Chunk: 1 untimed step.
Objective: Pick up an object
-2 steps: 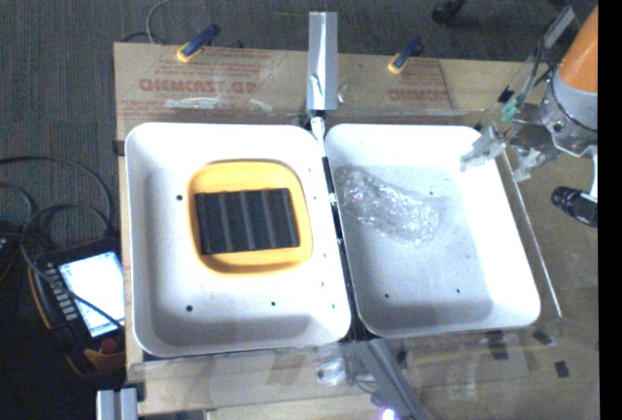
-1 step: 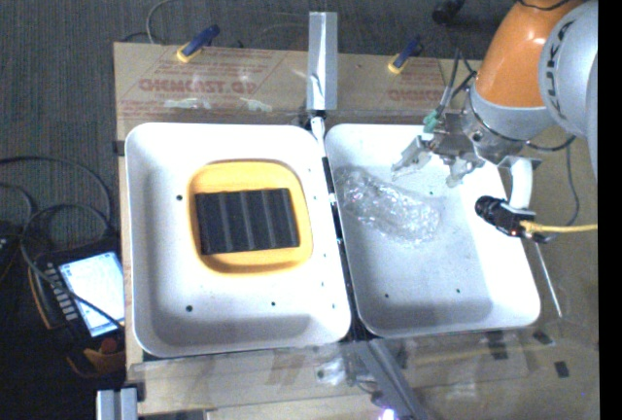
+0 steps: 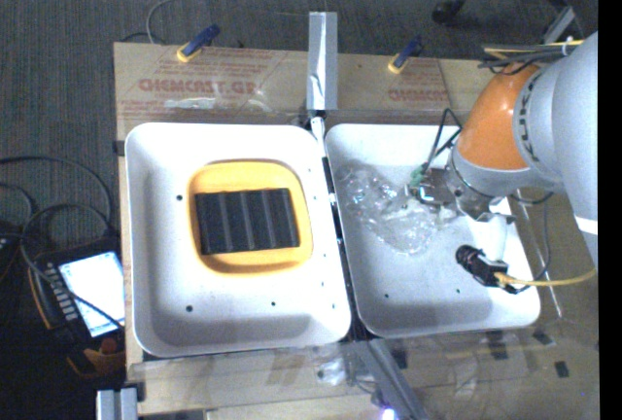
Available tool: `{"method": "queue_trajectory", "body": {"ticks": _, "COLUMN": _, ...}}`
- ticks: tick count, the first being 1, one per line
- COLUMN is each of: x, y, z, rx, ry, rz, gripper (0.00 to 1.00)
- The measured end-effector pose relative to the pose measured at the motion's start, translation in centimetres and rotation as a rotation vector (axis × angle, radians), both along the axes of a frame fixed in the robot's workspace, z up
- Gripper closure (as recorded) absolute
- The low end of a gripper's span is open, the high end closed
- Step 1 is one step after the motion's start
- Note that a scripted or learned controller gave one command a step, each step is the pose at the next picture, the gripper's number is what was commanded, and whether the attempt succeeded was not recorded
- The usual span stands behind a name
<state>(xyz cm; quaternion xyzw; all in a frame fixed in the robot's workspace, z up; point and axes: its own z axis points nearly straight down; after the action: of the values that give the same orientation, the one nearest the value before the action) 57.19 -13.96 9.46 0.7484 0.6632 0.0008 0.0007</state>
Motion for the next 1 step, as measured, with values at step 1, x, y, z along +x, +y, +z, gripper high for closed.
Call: {"method": "queue_trajectory", "body": {"ticks": 1, "x": 5.26, "y": 2.49, "z": -0.31, "rx": -0.005, "ry": -0.009, "rz": 0.136, "gripper": 0.0}}
